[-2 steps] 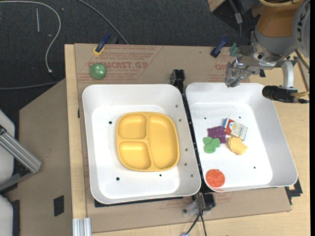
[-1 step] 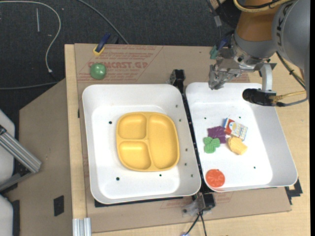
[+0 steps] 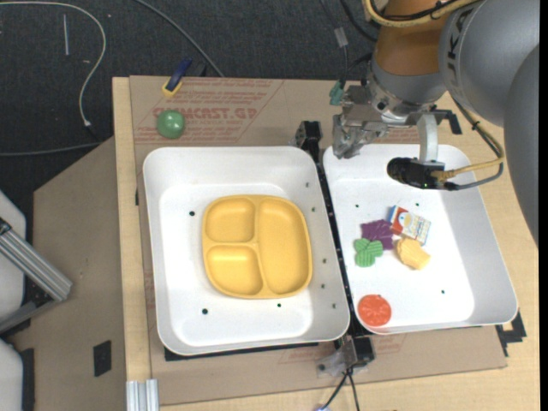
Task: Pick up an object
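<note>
**Claw hanging at the far corner of the right bin, toys lying toward the near side**

The grey arm (image 3: 479,41) with its orange band (image 3: 415,50) is reaching in from the right, and the gripper (image 3: 349,148) is hanging over the far left corner of the right bin (image 3: 479,272), close to the divide between the two bins. Nothing is showing between its fingers; whether they are parted or closed I cannot tell from this angle.

The objects are sitting well apart from the claw, nearer the camera in the same bin. A purple toy (image 3: 378,231) is lying at the middle of the cluster, with a green toy (image 3: 367,252) touching it on the near left. A small red, white and blue carton (image 3: 410,223) is lying just to the right of the purple piece, and a yellow wedge (image 3: 413,253) is resting just below the carton. A round orange-red piece (image 3: 374,310) is sitting alone near the front left rim.

The left bin (image 3: 171,229) is holding a yellow divided plate (image 3: 257,247). A green ball (image 3: 170,124) is resting on the cardboard (image 3: 248,110) behind that bin.
</note>
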